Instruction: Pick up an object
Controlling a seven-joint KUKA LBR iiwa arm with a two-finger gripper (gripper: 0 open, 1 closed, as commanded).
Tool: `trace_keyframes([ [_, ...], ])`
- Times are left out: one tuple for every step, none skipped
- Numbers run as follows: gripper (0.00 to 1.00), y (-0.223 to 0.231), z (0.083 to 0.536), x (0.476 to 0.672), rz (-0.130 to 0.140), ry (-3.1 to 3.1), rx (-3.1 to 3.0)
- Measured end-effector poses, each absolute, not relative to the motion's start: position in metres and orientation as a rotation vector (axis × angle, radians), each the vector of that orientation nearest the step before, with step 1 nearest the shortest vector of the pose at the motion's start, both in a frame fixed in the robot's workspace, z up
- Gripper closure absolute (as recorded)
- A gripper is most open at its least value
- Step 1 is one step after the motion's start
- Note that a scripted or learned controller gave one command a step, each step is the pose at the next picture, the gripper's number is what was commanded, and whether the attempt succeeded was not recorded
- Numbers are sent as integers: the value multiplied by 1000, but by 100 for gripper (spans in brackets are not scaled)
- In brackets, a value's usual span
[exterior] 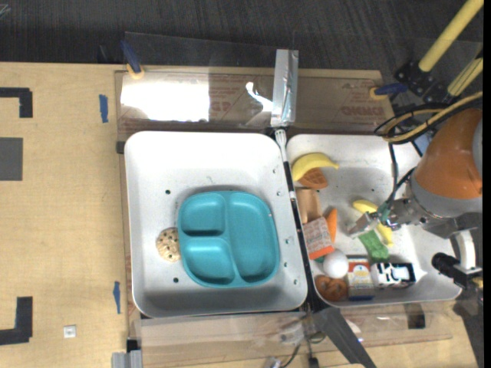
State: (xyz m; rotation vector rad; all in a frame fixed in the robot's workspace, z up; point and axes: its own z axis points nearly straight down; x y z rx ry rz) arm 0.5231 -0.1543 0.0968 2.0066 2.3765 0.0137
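Observation:
The right bin (349,148) holds several small items. A yellow banana (314,162) lies at its far left, a small yellow piece (364,205) sits mid-bin, and a green block (374,245) lies nearer the front. My gripper (376,221) hangs low over the middle of this bin, between the small yellow piece and the green block. The grey arm with its orange band (453,167) reaches in from the right. From this view nothing is visibly held.
Along the right bin's left side lie a wooden cylinder (308,203), an orange carrot (331,225), a white egg (335,264) and a brown bun (331,286). Small boxes (395,273) sit at the front. The left bin (153,159) holds a teal divided plate (228,236) and a cookie (167,244).

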Motion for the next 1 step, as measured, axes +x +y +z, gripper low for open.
trace_keyframes([
  [0, -180, 134, 515, 2, 2351, 2076],
])
